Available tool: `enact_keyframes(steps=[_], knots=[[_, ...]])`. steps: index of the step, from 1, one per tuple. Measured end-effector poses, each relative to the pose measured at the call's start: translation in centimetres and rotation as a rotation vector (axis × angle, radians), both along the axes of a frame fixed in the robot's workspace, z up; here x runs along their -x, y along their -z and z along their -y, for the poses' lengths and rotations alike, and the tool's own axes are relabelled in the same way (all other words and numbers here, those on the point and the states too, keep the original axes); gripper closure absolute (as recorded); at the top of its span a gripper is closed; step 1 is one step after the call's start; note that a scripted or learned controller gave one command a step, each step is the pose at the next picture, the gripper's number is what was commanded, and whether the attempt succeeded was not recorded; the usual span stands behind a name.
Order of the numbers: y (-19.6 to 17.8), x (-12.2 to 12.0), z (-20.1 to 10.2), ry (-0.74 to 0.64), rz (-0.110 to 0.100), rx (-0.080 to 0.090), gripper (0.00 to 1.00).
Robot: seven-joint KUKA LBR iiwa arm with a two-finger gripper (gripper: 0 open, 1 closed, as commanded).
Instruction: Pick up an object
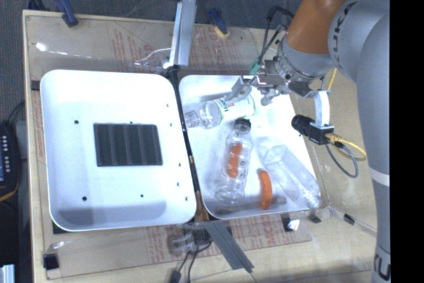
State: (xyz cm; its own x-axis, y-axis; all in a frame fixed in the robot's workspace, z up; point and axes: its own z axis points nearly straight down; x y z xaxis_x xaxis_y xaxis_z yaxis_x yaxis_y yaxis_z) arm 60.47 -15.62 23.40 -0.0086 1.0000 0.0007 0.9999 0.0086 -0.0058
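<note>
grey kuka arm w/ orange band (318, 16) reaches in from the right, its two-finger gripper (255, 91) low over the far end of the right white bin (199, 86). can't tell how far the fingers are spread, or whether anything sits btwn them; the metal tips blur into glare off the plastic.

right at the gripper lies a small clear plastic bottle w/ a pale label (215, 112), on its side, cap end toward the gripper, touching it or nearly so. likely target, by my reading. it looks empty: light, thin-walled, will dent if squeezed and roll if nudged. slick round body, so best taken across the middle of the barrel, fingers square to its long axis; the neck is stiffer but narrow.

others in the same bin: a clear bottle w/ black cap and an orange thing inside (235, 162), mid-bin, lengthwise; a crumpled clear bottle (291, 175) near the right wall; a small orange curved piece (265, 189) at the near edge, btwn those two.

surface: smooth white bin floor, glossy, little friction, things will slide. room around the target is fair on the left, tighter toward the black-capped bottle just beside it. left white bin (59, 142) holds a dark ribbed rectangular panel (128, 144), well apart. bins sit on a pale wood bench (99, 33) w/ blue clamps (65, 8) at the far edge.
</note>
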Motion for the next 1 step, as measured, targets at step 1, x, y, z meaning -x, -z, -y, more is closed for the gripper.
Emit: enact_keyframes(steps=[1], knots=[[14.33,5.13,1.28,-0.120,0.002,0.000,0.00]])
